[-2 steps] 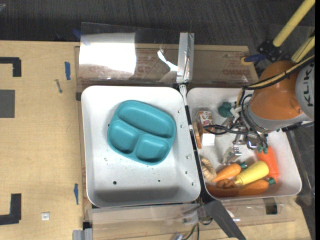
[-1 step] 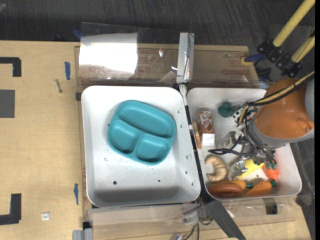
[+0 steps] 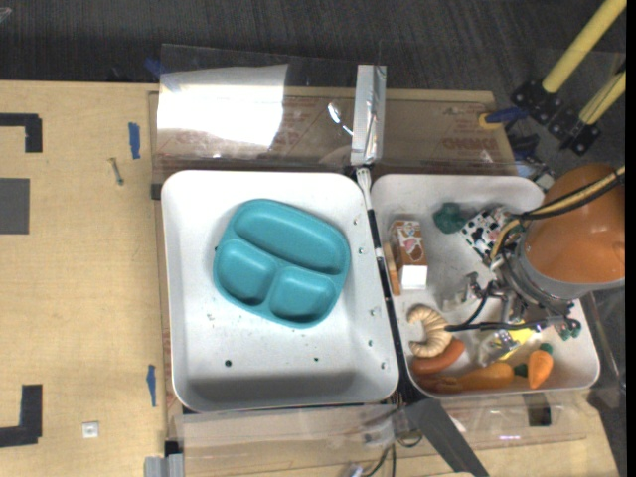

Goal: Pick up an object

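Note:
My gripper (image 3: 505, 311) hangs low in the right bin (image 3: 586, 371), below the arm's orange band (image 3: 584, 235). Cables and the wrist cover most of it. Just beneath it lies a small yellow item (image 3: 500, 342). An orange carrot (image 3: 540, 367) sits to its lower right. A reddish sausage (image 3: 435, 358) and a long orange piece (image 3: 480, 378) lie along the bin's front wall. A tan curled pastry (image 3: 429, 328) rests to the gripper's left. Farther back are a brown and white box (image 3: 407, 249), a small teal item (image 3: 450, 216) and a black-and-white spotted item (image 3: 485, 229).
The left bin (image 3: 189, 266) holds a teal divided plate (image 3: 282, 260). A raised divider (image 3: 377, 266) separates the two bins. Clear plastic sheets and a metal strip (image 3: 367, 113) stand behind the bins. Yellow bars (image 3: 586, 33) cross the upper right corner.

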`<state>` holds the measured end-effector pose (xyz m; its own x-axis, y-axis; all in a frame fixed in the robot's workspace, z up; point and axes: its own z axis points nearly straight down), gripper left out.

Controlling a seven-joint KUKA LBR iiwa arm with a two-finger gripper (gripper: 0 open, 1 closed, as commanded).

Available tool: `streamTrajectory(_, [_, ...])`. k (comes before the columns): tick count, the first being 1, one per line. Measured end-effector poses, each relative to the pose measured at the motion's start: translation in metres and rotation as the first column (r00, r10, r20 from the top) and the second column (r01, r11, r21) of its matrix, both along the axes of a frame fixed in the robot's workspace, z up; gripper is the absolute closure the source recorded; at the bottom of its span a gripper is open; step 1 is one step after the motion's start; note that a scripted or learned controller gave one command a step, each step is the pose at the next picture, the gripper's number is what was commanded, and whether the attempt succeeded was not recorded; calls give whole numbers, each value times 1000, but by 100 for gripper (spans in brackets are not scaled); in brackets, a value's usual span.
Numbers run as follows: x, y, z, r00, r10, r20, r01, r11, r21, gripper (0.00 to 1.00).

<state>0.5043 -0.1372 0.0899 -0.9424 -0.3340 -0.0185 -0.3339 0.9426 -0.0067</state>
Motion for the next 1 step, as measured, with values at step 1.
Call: streamTrajectory(1, [3,1,12,1000,0,10,0,1000,0,100])
